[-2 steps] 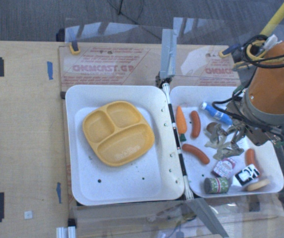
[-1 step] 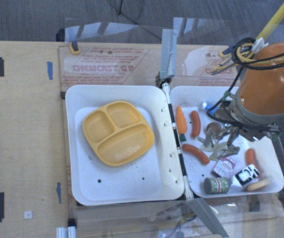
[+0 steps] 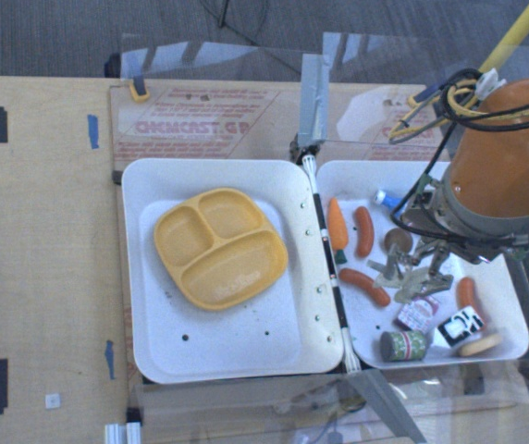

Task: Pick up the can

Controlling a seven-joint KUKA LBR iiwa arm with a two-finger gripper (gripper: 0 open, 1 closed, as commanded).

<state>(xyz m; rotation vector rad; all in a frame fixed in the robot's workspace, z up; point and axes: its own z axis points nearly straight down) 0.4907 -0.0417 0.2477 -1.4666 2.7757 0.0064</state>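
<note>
The can [image 3: 404,344], its label unreadable, lies on its side near the right bin's [image 3: 514,317] front; jaws [image 3: 419,271] state unclear.

1. Broad, rounded orange band [image 3: 503,151] above the wrist, glossy, with a pale highlight on its upper edge.
2. Directly beneath the orange band, a grey collar [image 3: 486,218], paler along its lower rim.
3. Below the grey collar, a cluster of dark and metallic wrist hardware [image 3: 422,248], angular, with thin silver struts; details too small to tell.
4. Above and left of the orange band, looped cables [image 3: 440,100]: yellow and black strands bundled together, with a small white tag or connector among them.
5. Above the orange band, a straight yellow rod or hose [image 3: 522,21] running diagonally to the upper corner.
</note>
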